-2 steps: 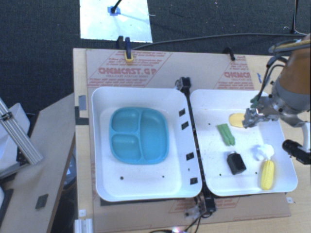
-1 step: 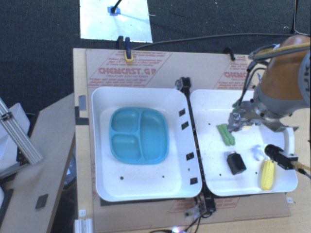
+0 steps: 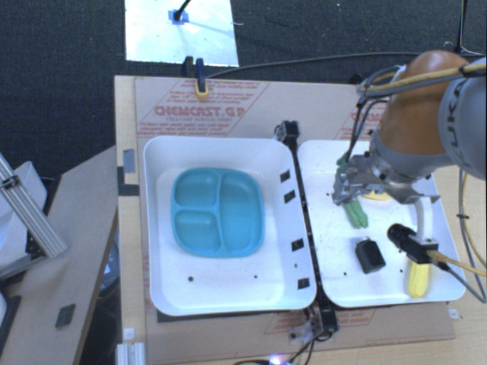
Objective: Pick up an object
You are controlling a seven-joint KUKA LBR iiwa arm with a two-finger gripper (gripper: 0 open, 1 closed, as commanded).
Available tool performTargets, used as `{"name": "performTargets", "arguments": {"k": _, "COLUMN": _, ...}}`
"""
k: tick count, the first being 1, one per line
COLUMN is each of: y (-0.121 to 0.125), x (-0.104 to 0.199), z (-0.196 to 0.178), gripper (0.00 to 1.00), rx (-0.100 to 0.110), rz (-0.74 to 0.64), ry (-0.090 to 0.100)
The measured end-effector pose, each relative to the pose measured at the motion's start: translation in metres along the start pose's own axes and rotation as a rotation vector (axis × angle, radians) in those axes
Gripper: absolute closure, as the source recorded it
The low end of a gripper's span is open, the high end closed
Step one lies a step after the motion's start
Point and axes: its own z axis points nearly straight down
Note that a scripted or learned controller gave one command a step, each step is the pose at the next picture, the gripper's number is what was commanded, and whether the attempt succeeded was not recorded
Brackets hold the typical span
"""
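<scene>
Gripper (image 3: 351, 191) hovering at green object (image 3: 357, 214), grasp stage; finger state I cannot tell, next I descend squarely.

text: "CHEMCAST GP" | colour: red print | on: protective sheet (image 3: 205, 109) under bins

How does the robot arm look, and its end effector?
The arm is grey with a wide orange band above the wrist. Thin cables run beside it. The end effector is small, of grey metal.
</scene>
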Motion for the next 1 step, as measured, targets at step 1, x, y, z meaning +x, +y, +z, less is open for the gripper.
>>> {"name": "performTargets", "arguments": {"k": 1, "y": -0.0087, "x": 0.0630, "z": 0.0044, "gripper": 1.00, "rx": 0.001, "rz": 0.000, "ry": 0.001}}
